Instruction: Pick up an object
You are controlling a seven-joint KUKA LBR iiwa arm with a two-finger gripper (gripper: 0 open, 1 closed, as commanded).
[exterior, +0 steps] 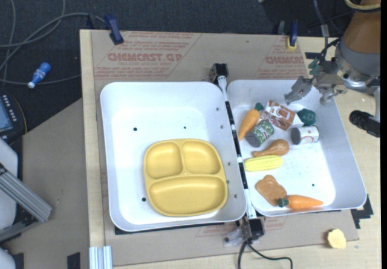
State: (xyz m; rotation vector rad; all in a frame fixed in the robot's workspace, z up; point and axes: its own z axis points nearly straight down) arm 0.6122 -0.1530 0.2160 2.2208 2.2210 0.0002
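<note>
Starting near the front, the orange plastic carrot, the yellow toy corn and the small green can lie so close together in the right white bin that the open, empty gripper, hovering over the far side, could bump one and grab nothing.

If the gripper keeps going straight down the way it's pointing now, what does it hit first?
Probably the red-and-white carton, lying just under and left of the gripper in the right bin. The dark green toy sits close beside it, and depth from this slanted view is unclear, so either could come first.
</note>
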